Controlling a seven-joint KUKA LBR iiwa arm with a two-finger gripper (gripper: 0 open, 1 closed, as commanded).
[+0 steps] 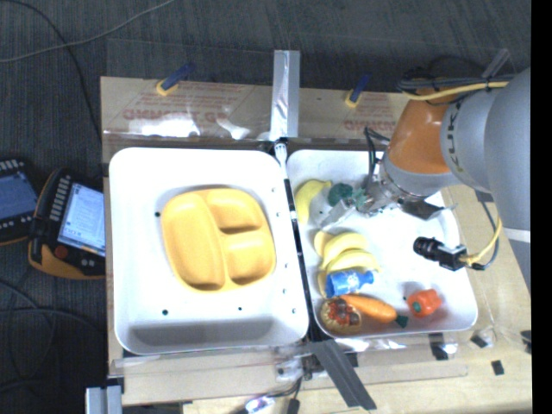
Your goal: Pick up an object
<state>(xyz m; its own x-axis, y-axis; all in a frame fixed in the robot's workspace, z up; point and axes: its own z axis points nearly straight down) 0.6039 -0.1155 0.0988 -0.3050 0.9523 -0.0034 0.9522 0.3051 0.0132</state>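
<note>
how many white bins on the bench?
2. Left bin holds a yellow divided tray. Right bin holds the toy food, with the gripper over its upper part.

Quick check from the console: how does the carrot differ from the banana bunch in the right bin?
The carrot is orange with a green tip; the banana bunch is yellow. The carrot is one tapered piece lying along the bin's near edge; the banana bunch is several curved pieces, nearer the bin's middle. Both lie loose in the right bin, beside the blue item.
</note>
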